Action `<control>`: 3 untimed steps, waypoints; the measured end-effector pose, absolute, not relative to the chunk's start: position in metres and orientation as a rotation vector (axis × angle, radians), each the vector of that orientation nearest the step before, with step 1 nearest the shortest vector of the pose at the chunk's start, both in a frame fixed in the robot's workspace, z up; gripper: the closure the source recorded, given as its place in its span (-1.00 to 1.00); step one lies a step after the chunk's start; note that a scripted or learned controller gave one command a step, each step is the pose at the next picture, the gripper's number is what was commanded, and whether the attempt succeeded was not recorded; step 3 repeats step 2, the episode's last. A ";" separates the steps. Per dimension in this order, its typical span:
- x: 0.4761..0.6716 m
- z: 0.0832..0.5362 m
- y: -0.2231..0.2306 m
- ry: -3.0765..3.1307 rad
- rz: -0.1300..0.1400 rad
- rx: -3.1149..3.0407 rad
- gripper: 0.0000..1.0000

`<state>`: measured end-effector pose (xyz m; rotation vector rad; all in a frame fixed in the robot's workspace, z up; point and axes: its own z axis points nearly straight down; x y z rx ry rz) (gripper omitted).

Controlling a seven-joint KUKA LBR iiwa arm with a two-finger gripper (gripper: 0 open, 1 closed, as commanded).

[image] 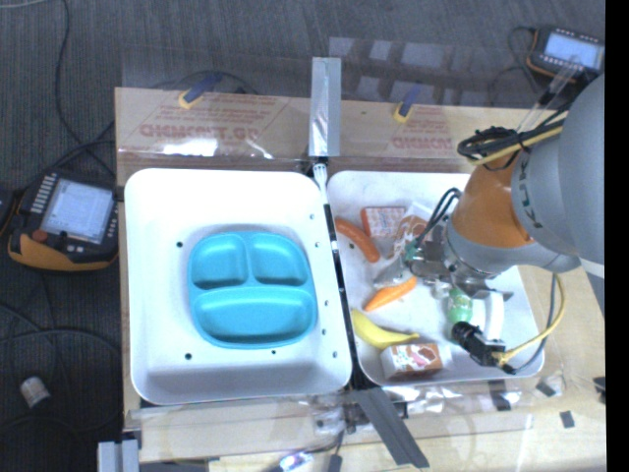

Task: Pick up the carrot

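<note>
We see the carrot (396, 292) lying in the right bin (531, 362), just left of the gripper (432, 264), above the banana (378, 330). We cannot tell the gripper's state.

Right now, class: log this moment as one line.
task: pick carrot | carrot: right bin, loose | arm: above it | tray: left bin
</note>
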<state>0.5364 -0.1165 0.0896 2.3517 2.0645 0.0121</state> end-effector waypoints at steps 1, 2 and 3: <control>0.536 0.098 -0.115 2.067 0.015 2.358 1.00; 0.537 0.249 -0.132 2.310 -0.004 2.130 1.00; 0.537 0.249 -0.132 2.310 -0.004 2.130 1.00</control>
